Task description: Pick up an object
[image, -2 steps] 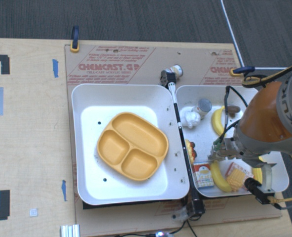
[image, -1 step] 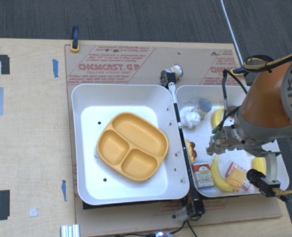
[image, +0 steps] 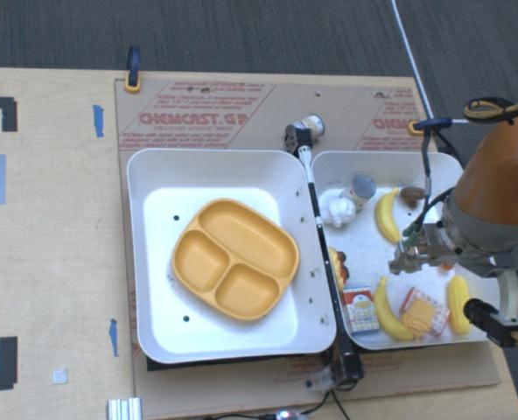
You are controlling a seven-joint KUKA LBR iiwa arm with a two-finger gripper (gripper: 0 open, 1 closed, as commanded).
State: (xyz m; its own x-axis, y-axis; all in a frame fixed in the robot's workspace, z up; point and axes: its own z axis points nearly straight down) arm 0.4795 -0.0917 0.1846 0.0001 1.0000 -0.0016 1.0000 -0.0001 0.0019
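Note:
My gripper [image: 414, 256] hangs over the middle of the right bin [image: 434, 160], on the grey arm with its orange band [image: 500, 178]. No object shows in its grasp. Below it lie a yellow banana [image: 391, 310], a red and yellow packet [image: 421, 311] and another banana [image: 458, 304]. A third banana [image: 386, 215] lies just up and left of the gripper. A small red and white carton [image: 357, 310] sits at the bin's front left corner.
The left bin [image: 145, 234] holds a yellow divided plate [image: 234, 258]. At the back of the right bin are a white crumpled item [image: 336, 206], a grey-blue cup [image: 362, 186] and a small brown item [image: 412, 195]. Cables run along the arm.

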